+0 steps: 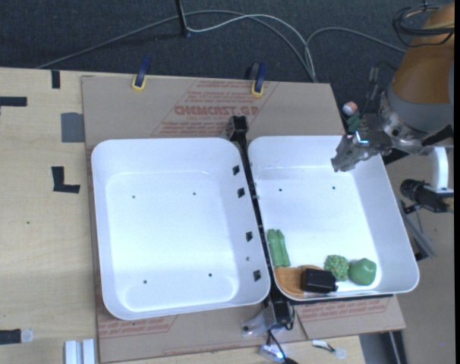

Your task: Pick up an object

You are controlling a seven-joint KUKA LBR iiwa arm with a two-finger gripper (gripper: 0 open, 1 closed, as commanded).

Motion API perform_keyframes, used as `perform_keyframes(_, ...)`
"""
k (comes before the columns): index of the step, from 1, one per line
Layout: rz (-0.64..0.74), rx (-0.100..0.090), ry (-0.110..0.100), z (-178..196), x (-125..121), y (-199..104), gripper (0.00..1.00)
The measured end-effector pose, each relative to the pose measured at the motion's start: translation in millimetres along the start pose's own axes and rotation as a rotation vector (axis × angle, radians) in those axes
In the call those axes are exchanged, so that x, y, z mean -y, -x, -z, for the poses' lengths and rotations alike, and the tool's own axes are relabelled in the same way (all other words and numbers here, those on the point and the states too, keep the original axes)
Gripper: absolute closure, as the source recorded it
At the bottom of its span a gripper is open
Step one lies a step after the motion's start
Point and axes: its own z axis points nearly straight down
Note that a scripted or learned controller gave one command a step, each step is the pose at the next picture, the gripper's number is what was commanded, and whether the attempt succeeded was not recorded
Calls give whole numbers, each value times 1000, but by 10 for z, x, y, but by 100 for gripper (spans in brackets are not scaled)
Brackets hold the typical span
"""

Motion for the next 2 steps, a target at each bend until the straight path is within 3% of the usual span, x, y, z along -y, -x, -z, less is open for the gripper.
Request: perform_keyframes(2,3,-1,-6,-285,380,-1043,100)
